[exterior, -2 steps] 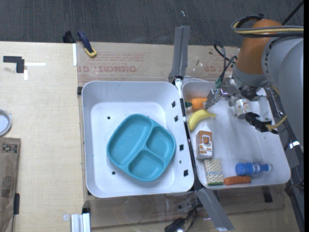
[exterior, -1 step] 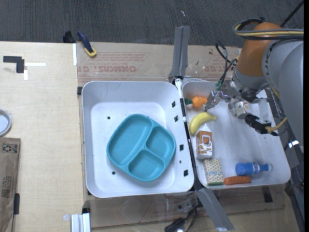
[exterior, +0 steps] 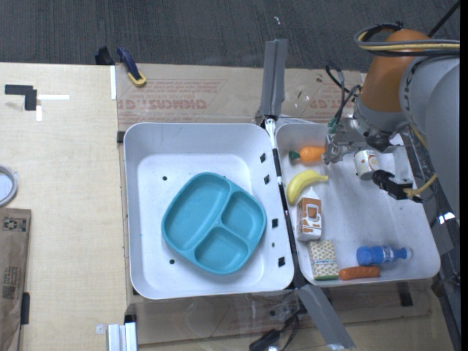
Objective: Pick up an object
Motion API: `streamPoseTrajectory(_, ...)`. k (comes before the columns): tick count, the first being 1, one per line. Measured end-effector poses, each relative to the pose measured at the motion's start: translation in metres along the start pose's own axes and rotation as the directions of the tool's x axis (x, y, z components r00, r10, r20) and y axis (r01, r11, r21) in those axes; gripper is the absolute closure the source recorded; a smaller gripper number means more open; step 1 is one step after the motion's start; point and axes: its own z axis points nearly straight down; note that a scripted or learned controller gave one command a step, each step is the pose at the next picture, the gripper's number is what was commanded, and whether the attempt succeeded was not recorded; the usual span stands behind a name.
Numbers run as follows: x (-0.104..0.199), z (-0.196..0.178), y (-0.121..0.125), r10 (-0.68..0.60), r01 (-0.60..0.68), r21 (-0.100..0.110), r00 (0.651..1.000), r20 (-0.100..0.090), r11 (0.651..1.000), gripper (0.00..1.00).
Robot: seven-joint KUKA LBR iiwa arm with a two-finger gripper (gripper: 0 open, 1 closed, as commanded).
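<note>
Grey and orange, the arm (exterior: 409, 86) reaches in from the right and lowers its claw (exterior: 333, 152) into the far corner of the right-hand bin (exterior: 409, 269); whether the claw stands wide or narrow cannot be told from this angle, and nothing is visibly held. Just beside the claw, on its left, lies a small orange fruit with a green tip (exterior: 310, 153), close to touching it. Nearer the viewer than the claw, and slightly left, lies a banana (exterior: 304, 183); beyond that, a small carton (exterior: 310, 219) and then a speckled packet (exterior: 322, 259), both along the bin's left wall. Well apart from the claw, at the near right of the same bin, a blue bottle (exterior: 380, 255) lies on its side with a carrot-like orange piece (exterior: 359, 273) just in front of it. Far to the claw's left, the second bin (exterior: 146, 152) holds a blue three-compartment plate (exterior: 213, 223).
</note>
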Motion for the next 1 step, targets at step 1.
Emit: streamPoseTrajectory(1,-0.0019,0.0001,-0.0007,0.001,-0.001,0.002,1.000,0.002,1.000,0.00)
